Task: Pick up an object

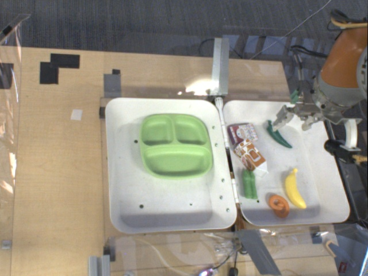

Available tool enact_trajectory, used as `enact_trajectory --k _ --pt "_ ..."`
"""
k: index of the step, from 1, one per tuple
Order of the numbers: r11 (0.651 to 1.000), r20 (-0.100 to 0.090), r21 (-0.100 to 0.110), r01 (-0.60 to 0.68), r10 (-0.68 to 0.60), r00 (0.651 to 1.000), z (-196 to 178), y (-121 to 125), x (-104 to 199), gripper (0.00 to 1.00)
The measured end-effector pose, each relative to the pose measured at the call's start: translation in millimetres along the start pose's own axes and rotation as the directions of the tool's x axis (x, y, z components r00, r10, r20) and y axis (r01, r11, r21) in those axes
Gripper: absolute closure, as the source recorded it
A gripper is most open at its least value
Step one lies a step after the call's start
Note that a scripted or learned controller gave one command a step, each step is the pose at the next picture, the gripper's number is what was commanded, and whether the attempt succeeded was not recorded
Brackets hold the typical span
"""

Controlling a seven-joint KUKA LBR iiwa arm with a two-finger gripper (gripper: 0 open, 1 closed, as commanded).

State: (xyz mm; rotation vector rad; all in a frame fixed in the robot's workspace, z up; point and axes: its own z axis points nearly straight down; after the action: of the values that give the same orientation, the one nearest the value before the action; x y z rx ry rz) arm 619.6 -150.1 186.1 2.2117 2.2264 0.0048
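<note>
Green tray [175,145] lies in the left bin [121,171]. Right of it, in the right bin [328,171]: two snack packets [247,145], a green stick [249,184], an orange fruit [279,205], a banana [294,189] and a green pepper [279,134]. Above the pepper hangs the claw [298,117], fingers spread wide (holding nothing).

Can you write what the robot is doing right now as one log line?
task: pick up an object | gripper: over right bin, open, holding nothing | nearest: green pepper | also there: banana | left bin: green plate
</note>
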Motion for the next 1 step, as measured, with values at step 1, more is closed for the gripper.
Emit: enact_trajectory --k 1 --pt "0.986 0.002 -0.002 0.166 -0.166 0.986 91.8 -102.8 -15.2 0.00"
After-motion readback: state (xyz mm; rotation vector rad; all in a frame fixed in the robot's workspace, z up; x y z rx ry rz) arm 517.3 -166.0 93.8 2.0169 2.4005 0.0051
